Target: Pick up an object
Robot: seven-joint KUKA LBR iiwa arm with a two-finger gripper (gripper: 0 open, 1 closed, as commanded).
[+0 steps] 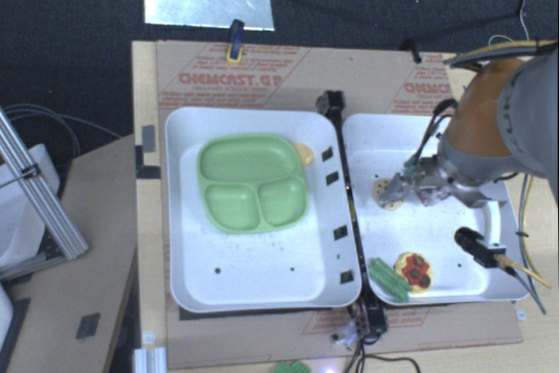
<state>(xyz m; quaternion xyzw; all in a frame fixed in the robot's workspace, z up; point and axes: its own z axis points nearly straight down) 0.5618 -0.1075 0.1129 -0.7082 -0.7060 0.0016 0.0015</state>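
The table [262,74], a board printed with red lettering, lies under everything and runs out from the gripper [400,188] on all sides. The grey arm [524,113], with its orange band, comes in from the view's right and slants down to the gripper, which sits low over the right bin [384,144], in the left half of its floor. The left bin [253,266] is well away from the gripper toward the view's left, across the black divider where the two rims meet.

A green divided plate [253,183] lies flat in the left bin, level with the gripper but far off to the view's left. A small pale yellow piece [303,155] peeks out from the plate's upper right edge, between the plate and the gripper's side of that bin.

Below the gripper, near the right bin's front wall, a round yellow-and-red toy [414,269] rests beside a green ridged piece [387,278] in the bin's front left corner; the two lie close together and well apart from the gripper.

The speckled tan cookie [385,194] lies on the bin floor right at the gripper's tip, on its view-left side. I cannot tell how wide the gripper stands or whether it has hold of the cookie.
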